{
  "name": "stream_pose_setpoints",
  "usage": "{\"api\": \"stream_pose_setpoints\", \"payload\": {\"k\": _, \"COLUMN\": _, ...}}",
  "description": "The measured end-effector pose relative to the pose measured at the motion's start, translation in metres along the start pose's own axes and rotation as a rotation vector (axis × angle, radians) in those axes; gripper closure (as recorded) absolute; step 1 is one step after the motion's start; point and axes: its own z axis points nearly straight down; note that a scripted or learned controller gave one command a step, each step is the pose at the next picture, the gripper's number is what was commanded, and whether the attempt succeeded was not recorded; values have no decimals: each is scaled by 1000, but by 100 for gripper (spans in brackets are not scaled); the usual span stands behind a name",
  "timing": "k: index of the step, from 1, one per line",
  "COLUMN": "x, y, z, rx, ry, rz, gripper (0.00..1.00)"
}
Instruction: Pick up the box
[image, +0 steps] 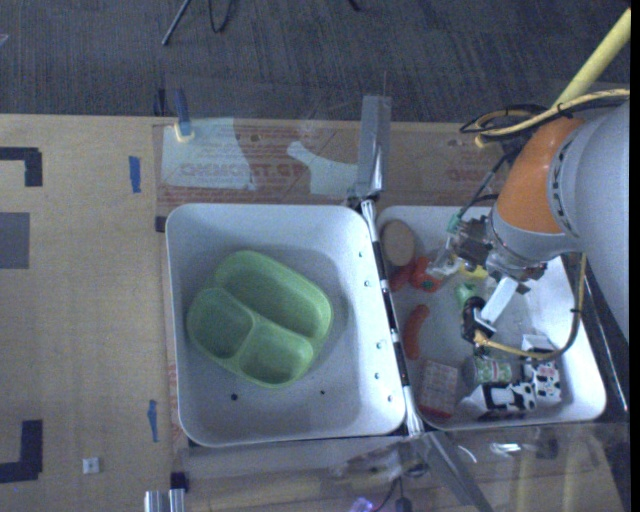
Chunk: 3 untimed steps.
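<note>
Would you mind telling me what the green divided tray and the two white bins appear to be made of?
The green divided tray looks like moulded plastic with a matte to satin finish: even colour, rounded compartment edges, soft highlights. The left white bin and right white bin seem to be smooth plastic or coated metal; the flat white walls leave that open.

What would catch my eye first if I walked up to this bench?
Probably the green tray, a divided dish lying alone in the left bin. Next, the big grey arm with its orange band, reaching in from the right over the right bin. Under it sits a clutter of small things, among them a red piece and a box near the front.
</note>
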Motion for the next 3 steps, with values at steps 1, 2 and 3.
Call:
{"api": "stream_pose_setpoints", "payload": {"k": 1, "x": -11, "y": -28, "z": 1, "rx": 8, "ry": 6, "rz": 41, "gripper": 0}}
{"api": "stream_pose_setpoints", "payload": {"k": 2, "x": -14, "y": -41, "z": 12, "rx": 49, "ry": -10, "rz": 39, "gripper": 100}}
{"api": "stream_pose_setpoints", "payload": {"k": 3, "x": 114, "y": -41, "z": -75, "rx": 55, "ry": -8, "rz": -50, "gripper": 100}}
